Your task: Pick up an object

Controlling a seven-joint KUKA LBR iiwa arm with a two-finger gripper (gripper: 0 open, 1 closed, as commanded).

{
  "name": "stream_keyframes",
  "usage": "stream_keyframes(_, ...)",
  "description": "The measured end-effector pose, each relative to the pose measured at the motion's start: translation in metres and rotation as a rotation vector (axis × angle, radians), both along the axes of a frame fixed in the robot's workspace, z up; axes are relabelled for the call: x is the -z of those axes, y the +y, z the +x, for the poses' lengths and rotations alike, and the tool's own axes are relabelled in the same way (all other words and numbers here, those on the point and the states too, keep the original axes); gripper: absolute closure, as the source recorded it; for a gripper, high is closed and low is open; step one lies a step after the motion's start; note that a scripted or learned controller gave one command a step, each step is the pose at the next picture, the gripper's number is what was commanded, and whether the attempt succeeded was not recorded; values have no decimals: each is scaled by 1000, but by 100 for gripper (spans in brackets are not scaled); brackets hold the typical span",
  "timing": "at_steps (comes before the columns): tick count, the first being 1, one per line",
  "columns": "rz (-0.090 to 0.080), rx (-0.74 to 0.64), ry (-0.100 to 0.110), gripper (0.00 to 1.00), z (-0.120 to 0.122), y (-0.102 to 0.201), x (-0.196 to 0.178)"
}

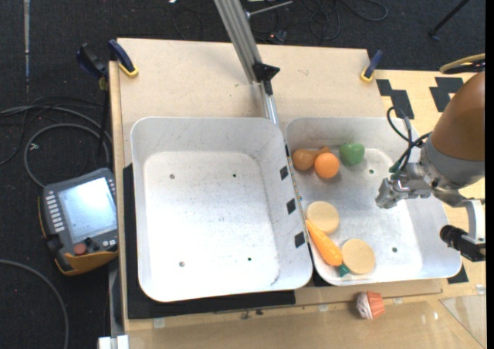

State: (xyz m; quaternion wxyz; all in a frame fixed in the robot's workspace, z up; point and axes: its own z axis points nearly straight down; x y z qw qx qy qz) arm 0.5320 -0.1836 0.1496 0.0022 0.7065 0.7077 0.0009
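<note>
The right bin holds several toy foods. An orange ball lies beside a brownish round piece and a green piece near the far wall. Two pale round discs and an orange carrot lie near the front left corner. My gripper hangs over the right half of this bin, to the right of all these pieces and apart from them. Nothing shows between its tips.
The left bin stands beside the right one. A metal pole slants from the back down to the gap between the bins. A pink and white toy lies on the bench in front of the right bin.
</note>
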Motion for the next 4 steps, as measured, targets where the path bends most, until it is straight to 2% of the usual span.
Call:
stream_keyframes(2,-1,0,-2,100,-2,-13,-91)
stream_keyframes(4,3,-7,5,100,24,93,-72)
